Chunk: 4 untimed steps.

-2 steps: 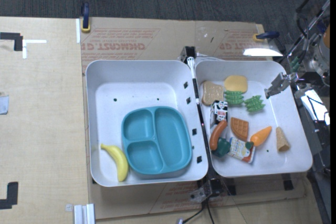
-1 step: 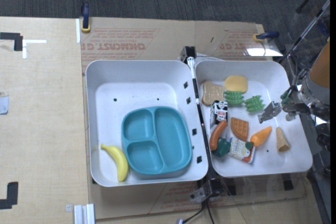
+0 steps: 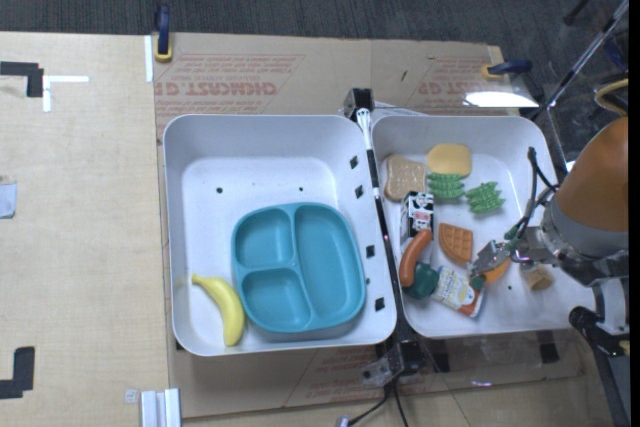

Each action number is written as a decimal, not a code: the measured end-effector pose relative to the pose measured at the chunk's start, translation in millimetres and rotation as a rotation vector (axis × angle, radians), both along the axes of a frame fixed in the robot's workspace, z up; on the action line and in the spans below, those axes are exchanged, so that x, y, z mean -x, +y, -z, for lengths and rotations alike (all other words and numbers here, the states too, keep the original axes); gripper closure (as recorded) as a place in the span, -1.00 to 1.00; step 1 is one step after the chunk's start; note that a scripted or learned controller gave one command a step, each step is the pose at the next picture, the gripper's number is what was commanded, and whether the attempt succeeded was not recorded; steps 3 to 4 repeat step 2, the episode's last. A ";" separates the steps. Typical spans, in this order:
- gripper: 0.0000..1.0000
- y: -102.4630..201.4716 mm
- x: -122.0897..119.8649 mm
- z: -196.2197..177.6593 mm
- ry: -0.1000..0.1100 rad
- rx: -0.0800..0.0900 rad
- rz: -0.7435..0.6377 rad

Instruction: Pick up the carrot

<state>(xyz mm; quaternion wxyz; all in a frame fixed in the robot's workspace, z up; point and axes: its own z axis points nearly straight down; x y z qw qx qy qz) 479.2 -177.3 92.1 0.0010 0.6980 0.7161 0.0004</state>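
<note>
I see the carrot in the right bin, low and toward its right side, with its orange body right at the tip of my tool. I cannot tell the tool's state from here. Just left of it lie a waffle and a sausage. The left bin holds a teal tray and a banana.
</note>
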 end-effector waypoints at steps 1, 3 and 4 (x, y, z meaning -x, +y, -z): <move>1.00 -0.8 -1.8 -9.0 -0.003 0.001 0.006; 1.00 50.2 0.1 -68.4 0.001 0.000 0.266; 1.00 50.2 0.1 -68.4 0.001 0.000 0.266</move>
